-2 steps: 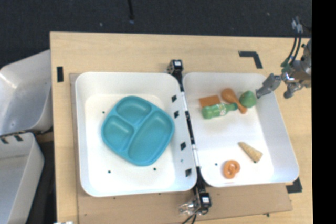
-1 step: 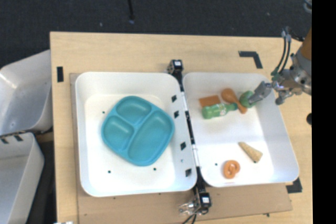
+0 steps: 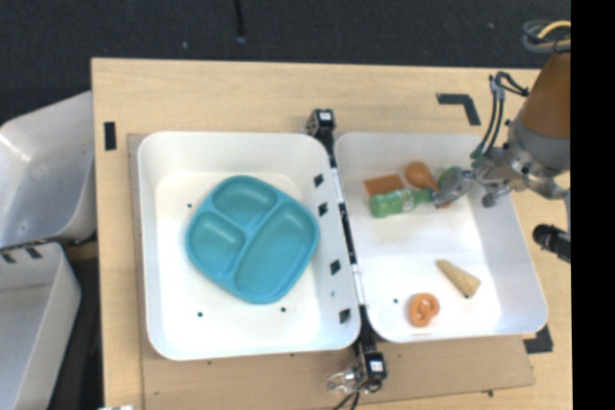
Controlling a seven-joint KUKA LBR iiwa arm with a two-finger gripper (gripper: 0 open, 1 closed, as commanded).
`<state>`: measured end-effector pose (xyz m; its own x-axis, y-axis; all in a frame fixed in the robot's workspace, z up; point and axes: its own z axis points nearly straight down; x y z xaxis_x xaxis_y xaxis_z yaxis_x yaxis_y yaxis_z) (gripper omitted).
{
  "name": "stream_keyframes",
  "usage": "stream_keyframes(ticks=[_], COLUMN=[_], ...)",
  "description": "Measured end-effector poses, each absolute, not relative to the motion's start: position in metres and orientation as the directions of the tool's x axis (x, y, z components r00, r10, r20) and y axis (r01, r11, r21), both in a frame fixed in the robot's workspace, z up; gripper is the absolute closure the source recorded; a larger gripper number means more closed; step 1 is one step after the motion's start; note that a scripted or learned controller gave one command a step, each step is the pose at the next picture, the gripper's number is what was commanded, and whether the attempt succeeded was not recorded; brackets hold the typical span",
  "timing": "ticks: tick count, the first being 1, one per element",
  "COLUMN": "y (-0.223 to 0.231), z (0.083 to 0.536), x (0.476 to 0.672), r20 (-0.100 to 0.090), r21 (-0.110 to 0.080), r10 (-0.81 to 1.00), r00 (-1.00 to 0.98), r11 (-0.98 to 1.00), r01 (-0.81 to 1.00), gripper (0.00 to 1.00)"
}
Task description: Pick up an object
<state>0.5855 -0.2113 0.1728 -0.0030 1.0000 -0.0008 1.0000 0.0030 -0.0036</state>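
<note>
Bins and contents, gripper at the right bin

Table (image 3: 240, 96): your two white bins sit on it side by side. The left bin (image 3: 163, 302) carries one item, a blue divided plate (image 3: 252, 238) with three compartments, lying flat near the middle.

Right bin (image 3: 500, 302), four groups for you to count:
- green bottle (image 3: 399, 202), lying on its side near the far wall; a brown block (image 3: 381, 184) touches it on the far side and an orange rounded piece (image 3: 418, 174) sits just beside both;
- tan cone (image 3: 459, 277), lying alone toward the near right;
- orange ring (image 3: 423, 308), near the front wall, apart from the cone.

Gripper (image 3: 450, 191): you see it low over the far part of the right bin, at the right end of the green bottle, close by the crowded cluster. You cannot tell from this view whether the fingers are apart or closed, nor whether anything sits between them.

Labels: no writing is legible on any item.
</note>
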Motion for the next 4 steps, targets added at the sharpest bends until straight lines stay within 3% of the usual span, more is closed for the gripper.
stream_keyframes(ticks=[1,2,3,4], y=[-0.216,-0.217,-0.226,-0.226], z=[0.130,0.144,0.205,0.209], x=[0.588,0.589,0.590,0.591], r20=[-0.003,-0.003,-0.003,-0.001], r21=[-0.002,0.005,0.007,0.003], r10=[1.000,1.000,1.000,1.000], r00=[0.001,0.001,0.003,0.000], r11=[-0.001,-0.001,-0.003,0.000], r01=[1.000,1.000,1.000,1.000], gripper=[0.00,1.00,1.00,1.00])
